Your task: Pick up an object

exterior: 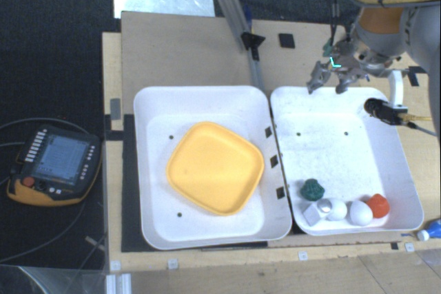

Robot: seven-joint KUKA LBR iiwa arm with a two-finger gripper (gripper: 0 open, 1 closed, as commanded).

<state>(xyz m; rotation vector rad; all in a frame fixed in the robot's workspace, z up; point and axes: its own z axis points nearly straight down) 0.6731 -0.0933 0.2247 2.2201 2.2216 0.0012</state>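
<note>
Right bin (386, 148), near edge: a row of small items lying close together. From left, a grey block (311, 214), a small white ball (337, 209), a larger white ball (360, 213), an orange-red ball (377, 204). Just beyond the block, a dark green lump (313, 189).

Left bin (148, 148), centre: one yellow square plate (215, 166), lying flat.

Bench, left of the bins: a handheld control pendant (54, 163) with cable.

Right bin, far rim: gripper (329, 82), fingers spread apart, nothing between them, well apart from the row of items.
</note>
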